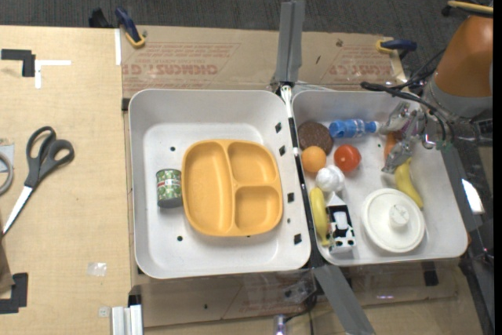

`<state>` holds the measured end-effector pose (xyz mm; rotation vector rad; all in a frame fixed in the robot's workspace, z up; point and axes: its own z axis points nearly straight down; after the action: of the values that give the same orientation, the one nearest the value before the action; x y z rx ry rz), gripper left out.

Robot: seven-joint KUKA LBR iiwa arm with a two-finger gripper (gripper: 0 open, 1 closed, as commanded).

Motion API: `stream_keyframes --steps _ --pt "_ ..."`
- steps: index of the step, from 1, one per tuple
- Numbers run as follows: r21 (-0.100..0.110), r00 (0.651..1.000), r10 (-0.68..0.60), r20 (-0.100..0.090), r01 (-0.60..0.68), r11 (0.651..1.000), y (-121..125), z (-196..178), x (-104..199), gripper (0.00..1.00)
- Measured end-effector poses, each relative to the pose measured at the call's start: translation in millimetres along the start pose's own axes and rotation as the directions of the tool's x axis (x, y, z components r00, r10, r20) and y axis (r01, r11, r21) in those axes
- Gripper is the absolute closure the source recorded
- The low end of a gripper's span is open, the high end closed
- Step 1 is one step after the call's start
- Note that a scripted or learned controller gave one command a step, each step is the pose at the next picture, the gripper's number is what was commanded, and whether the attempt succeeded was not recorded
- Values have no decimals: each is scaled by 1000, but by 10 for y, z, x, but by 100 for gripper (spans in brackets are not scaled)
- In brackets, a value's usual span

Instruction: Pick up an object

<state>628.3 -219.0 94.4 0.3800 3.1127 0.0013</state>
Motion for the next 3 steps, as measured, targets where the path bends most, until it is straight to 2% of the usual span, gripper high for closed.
stream_keyframes --steps 1,2,3 --pt "1 1000 -4 8 3 1000 10 -116 -22 100" --pt "2 988 157 3 -157 988 205 -1314 -173 100" --pt "1 996 -87 0 87 996 3 11 52 100"
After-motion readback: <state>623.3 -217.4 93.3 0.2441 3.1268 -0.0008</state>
